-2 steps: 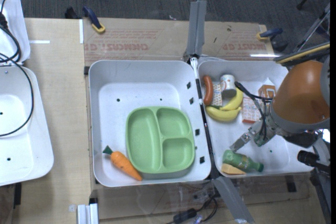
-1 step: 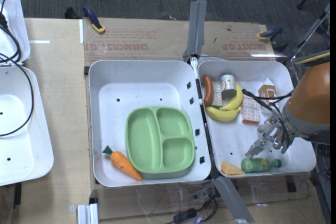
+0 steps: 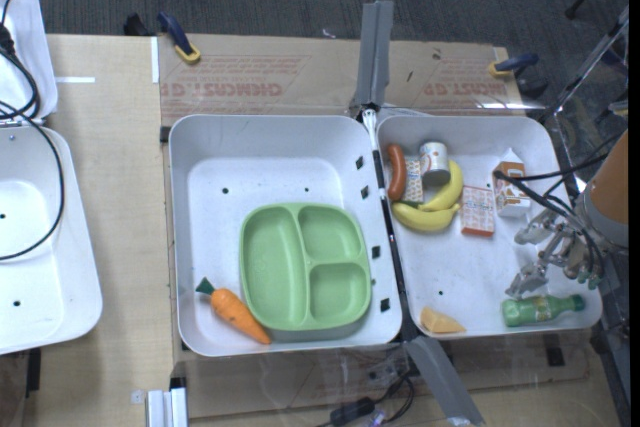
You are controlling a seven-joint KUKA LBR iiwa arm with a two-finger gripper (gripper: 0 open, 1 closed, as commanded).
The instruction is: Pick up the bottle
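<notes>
The green bottle (image 3: 542, 309) lay on its side at the right bin's (image 3: 470, 260) five o'clock corner. The pincer (image 3: 540, 265) hovered just at its twelve o'clock, fingers spread apart, gripping nothing, seemingly lined up to descend.

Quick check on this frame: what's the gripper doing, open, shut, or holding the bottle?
Gripper: open, holding nothing, poised just above the green bottle, which lies on its side in the right bin.

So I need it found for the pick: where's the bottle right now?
The green bottle lies on its side in the right bin's near right corner, just below the gripper, right of the orange wedge.
</notes>
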